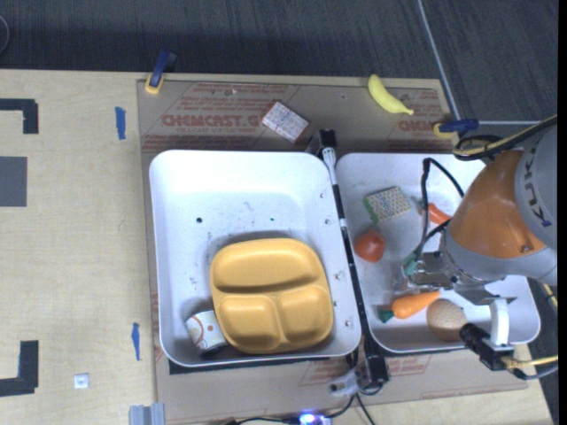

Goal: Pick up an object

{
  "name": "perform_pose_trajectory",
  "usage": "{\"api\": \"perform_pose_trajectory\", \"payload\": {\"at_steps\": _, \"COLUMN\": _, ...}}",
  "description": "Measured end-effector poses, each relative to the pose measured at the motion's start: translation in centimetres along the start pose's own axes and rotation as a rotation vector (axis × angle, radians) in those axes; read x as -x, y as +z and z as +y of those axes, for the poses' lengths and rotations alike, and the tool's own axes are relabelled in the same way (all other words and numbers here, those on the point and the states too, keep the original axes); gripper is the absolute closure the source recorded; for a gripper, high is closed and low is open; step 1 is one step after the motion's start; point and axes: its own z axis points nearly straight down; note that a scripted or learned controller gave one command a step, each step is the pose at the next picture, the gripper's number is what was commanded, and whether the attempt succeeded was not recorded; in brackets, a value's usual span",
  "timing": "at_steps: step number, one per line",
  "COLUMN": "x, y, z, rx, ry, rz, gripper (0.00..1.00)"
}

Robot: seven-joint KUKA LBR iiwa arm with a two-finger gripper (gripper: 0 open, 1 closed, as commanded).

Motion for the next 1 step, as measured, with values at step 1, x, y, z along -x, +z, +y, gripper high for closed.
{"api": "perform_pose_trajectory", "payload": {"at_steps": 1, "x": 0.0, "y": 0.01, "z": -0.01, "rx": 0.0, "ry": 0.0, "rz": 0.0, "gripper": 0.0}}
